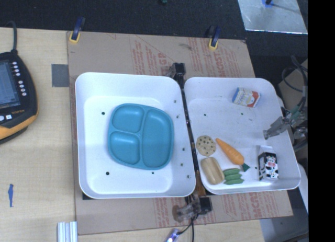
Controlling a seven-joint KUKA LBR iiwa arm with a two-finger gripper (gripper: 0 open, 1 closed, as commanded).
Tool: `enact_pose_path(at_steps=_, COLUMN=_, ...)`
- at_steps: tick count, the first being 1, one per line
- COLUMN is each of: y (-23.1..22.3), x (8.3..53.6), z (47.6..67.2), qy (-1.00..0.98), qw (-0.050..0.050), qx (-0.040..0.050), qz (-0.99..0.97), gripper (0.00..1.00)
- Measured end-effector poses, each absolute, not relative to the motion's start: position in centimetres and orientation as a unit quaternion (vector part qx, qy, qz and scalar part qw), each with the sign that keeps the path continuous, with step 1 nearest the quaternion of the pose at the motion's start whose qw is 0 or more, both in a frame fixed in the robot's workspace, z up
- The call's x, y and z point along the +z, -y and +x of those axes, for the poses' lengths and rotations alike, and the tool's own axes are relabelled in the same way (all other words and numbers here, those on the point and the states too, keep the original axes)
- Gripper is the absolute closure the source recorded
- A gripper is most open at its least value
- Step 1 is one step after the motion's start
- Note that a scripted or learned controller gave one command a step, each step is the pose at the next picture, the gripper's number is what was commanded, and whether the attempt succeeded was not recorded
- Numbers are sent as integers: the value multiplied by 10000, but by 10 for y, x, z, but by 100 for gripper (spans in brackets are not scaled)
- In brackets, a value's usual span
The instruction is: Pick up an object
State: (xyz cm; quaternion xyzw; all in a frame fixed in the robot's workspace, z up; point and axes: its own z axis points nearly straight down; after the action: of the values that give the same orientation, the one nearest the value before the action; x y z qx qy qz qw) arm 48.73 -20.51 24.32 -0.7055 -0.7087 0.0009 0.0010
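Note:
The right bin (225,92) holds several small items. A white, blue and red carton (246,97) lies near the back. A round cookie (205,144), an orange carrot (230,152), a tan bread roll (212,170) and green pea pods (233,176) cluster at the front left. A black-and-white cow-pattern carton (267,166) stands at the front right. My gripper (275,129) reaches in over the bin's right rim, above the cow carton and to the right of the carrot. Nothing shows held in it.
The left bin (89,131) bears a blue divided plate (140,136). A teach pendant (13,97) lies on the bench at far left. Clamps (213,38) pin the cardboard underlay at the back.

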Motion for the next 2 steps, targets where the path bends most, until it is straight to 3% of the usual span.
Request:
enact_pose_path(at_steps=1, y=156, x=172, z=491, qy=7096, qw=14, qx=14, qz=-7046, gripper=0)
enact_pose_path(at_steps=2, y=114, x=93, z=510, qy=7092, qw=2, qx=3, qz=-7050, gripper=0)
